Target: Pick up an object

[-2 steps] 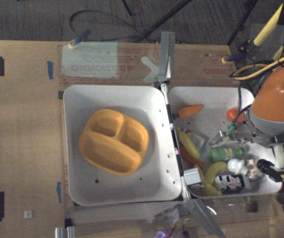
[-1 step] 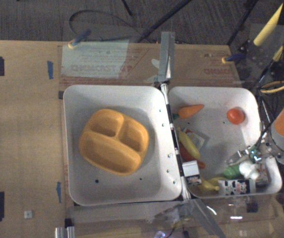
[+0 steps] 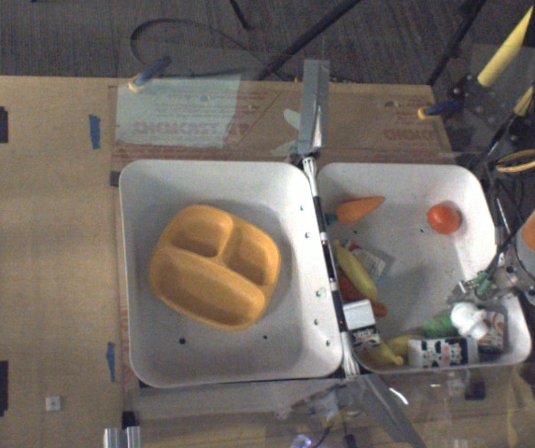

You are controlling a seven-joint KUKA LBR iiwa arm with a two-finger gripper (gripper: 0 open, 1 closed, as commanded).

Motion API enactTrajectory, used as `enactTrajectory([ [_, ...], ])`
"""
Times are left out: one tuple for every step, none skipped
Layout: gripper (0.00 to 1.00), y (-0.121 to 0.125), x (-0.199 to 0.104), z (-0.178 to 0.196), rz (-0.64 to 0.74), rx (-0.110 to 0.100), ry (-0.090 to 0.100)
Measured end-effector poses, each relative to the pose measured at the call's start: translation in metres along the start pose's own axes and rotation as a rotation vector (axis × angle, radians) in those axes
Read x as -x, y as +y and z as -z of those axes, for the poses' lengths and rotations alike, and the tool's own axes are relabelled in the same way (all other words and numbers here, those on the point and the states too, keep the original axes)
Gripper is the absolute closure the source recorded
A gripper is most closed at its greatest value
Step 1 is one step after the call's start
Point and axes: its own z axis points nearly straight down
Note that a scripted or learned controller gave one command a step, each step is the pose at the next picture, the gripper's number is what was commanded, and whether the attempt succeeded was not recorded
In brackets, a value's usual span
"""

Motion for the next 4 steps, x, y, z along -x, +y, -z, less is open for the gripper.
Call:
enactTrajectory([
  [1.0,0.059,-0.034,0.115,0.11,-0.012,-0.004],
  [1.0,0.005,0.009,0.163,0.219,-0.011,-0.005],
  [1.0,0.02,0.011,0.148,0.058,-0.011,-0.006],
  [1.0,0.02,0.012,0.157,0.057,-0.01,-0.007],
])
